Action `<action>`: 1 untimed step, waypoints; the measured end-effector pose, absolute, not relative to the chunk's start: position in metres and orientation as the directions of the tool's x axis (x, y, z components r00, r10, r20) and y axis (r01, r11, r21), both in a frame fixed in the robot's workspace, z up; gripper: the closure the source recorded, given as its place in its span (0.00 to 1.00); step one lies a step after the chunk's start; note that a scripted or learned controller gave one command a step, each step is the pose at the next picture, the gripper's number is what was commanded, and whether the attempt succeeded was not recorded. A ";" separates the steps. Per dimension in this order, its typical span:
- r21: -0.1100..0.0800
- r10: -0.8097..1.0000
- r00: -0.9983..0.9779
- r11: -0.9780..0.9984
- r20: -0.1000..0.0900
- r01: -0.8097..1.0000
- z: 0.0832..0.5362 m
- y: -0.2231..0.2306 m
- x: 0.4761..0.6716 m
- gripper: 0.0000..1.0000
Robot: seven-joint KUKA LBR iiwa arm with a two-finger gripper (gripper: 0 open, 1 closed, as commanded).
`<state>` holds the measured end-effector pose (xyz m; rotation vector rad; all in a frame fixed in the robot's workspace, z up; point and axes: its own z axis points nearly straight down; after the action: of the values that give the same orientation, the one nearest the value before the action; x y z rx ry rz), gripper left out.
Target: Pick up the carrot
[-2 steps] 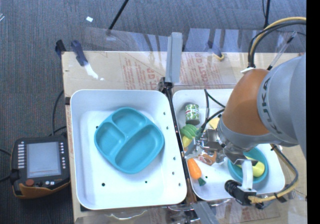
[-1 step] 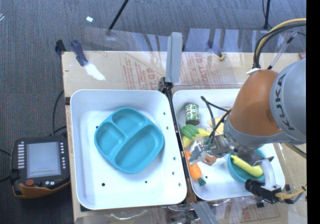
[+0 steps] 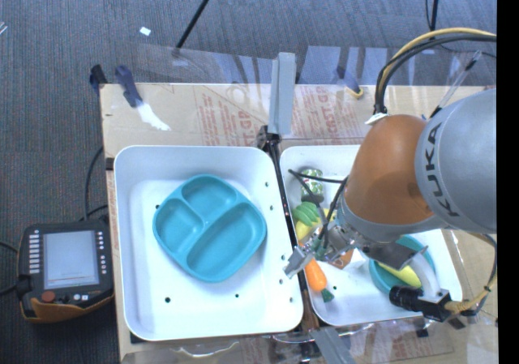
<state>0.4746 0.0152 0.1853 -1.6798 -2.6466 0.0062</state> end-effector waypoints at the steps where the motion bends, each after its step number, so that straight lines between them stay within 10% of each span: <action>1: -0.005 0.986 -0.168 0.168 0.001 0.986 0.186 -0.008 0.475 0.00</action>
<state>0.4751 -0.0081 0.1858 -2.0237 -2.3980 0.0048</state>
